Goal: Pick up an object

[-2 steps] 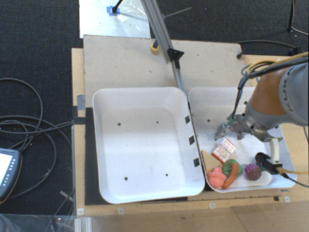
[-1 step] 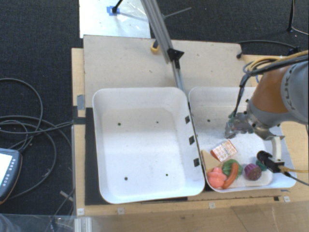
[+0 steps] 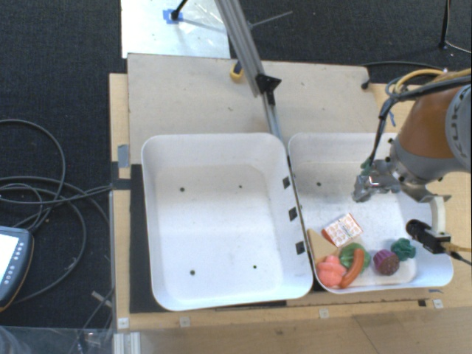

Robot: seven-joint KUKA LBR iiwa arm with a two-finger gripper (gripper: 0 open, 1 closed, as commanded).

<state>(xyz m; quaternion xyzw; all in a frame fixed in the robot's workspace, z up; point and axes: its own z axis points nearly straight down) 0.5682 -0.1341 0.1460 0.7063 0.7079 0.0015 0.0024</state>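
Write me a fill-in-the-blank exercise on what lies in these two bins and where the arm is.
1. All the small objects lie in the ____ bin of the view.
2. The red and white carton lies ____ the purple object in the view.
3. The gripper hangs over the bin that ____ the objects.
4. The orange carrot-like piece lies near the bin's ____ edge in the view.

Missing words: right; above and left of; holds; bottom

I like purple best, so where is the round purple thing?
The round purple toy lies near the front edge of the right white bin, between the orange carrot-shaped toy and the dark green toy.
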